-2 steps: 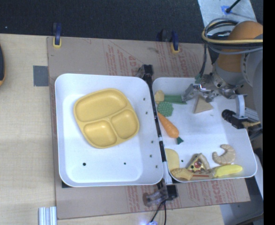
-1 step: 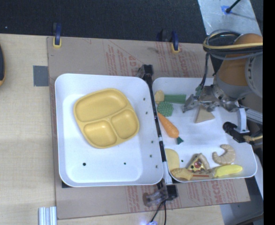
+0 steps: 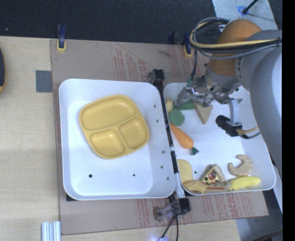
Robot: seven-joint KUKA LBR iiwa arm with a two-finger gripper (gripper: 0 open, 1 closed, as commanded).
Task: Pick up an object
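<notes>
Where jaws (image 3: 195, 95) hover: tan wedge (image 3: 204, 113); ridged green disc (image 3: 176, 117)

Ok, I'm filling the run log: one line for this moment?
arm: over right white bin | gripper: far-left corner, near green toy | yellow divided plate: left bin

The light was even and fairly bright, coming from above. The white bins (image 3: 69, 134) looked a little overexposed, with soft shadows at the rims. The far background was dark, and the whole picture was slightly soft.
</notes>
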